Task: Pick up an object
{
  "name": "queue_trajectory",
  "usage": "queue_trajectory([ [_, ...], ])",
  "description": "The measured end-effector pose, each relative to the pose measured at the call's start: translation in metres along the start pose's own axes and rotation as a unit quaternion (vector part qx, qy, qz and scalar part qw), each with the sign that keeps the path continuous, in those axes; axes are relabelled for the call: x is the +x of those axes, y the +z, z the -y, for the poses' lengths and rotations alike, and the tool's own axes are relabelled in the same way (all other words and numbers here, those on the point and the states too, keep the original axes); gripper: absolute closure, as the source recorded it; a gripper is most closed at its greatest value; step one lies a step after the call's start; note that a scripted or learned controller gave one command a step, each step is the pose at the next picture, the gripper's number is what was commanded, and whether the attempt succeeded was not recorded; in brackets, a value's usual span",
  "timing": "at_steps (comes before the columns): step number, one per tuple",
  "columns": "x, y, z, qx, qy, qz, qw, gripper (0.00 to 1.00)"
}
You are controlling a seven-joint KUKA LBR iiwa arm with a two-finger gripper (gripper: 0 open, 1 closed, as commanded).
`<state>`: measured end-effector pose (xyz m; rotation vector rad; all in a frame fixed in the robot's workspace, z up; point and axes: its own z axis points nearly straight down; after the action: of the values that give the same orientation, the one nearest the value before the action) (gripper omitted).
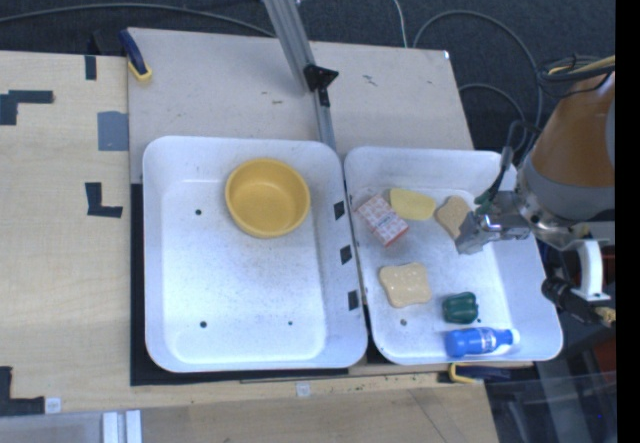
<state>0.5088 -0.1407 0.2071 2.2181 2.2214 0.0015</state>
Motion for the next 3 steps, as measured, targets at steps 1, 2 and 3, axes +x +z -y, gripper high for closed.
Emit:
queue_trajectory([
  [1, -0.005, -0.060, 0.004, -0.001, 0.000, 0.000, 1.0000, 1.00],
  [2, 0.050, -0.045, -0.012, 0.002, -0.003, -0.001, 1.0000, 1.00],
  [3, 0.098, -0.050, -0.033, 0.001, -0.003, -0.001, 1.0000, 1.00],
])
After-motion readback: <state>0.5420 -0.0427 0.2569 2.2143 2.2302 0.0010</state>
